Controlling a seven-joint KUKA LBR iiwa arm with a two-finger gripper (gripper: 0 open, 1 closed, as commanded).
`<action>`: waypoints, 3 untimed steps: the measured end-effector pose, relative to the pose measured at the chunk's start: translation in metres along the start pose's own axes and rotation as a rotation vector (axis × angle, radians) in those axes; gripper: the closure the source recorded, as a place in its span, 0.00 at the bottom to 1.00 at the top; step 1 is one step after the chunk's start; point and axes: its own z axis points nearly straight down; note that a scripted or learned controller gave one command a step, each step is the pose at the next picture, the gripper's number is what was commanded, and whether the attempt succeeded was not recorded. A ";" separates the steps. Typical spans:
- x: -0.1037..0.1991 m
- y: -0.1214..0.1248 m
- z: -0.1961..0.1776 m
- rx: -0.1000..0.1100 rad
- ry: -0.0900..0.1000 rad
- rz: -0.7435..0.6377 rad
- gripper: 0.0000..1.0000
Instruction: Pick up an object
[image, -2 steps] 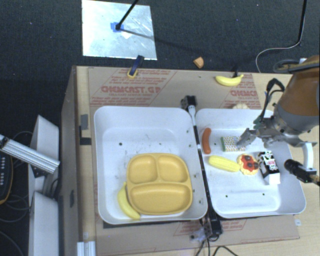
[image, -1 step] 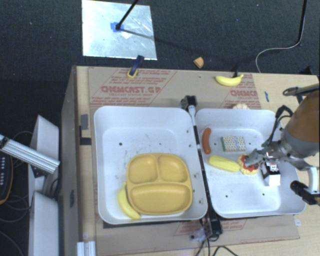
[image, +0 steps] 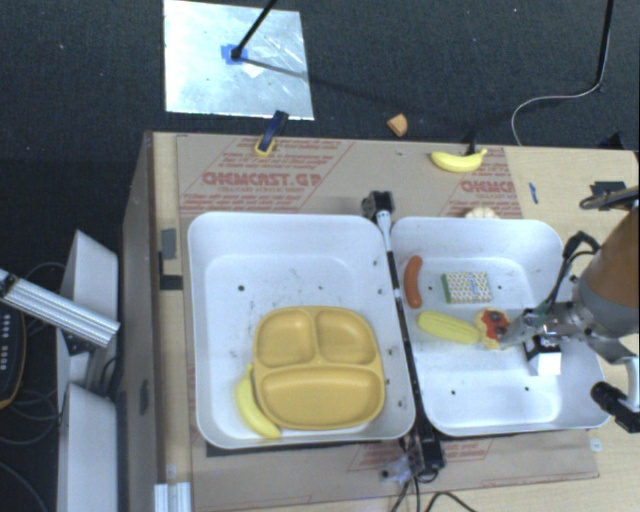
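Bench bore two white bins. Right bin: claw low beside small red toy and corn cob; grip state indiscernible.

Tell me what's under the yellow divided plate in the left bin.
A banana pokes out from under the yellow divided plate at its lower-left edge. The rest of the banana and the bin floor beneath are covered.

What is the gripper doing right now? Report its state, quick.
Gripper: over the right bin, beside the small red object; open, closed or holding cannot be told.
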 end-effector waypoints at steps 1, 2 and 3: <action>0.004 0.077 -0.087 0.028 0.016 -0.001 0.00; 0.001 0.055 -0.015 0.029 0.015 0.000 0.00; 0.023 0.159 -0.011 0.030 0.017 -0.003 0.00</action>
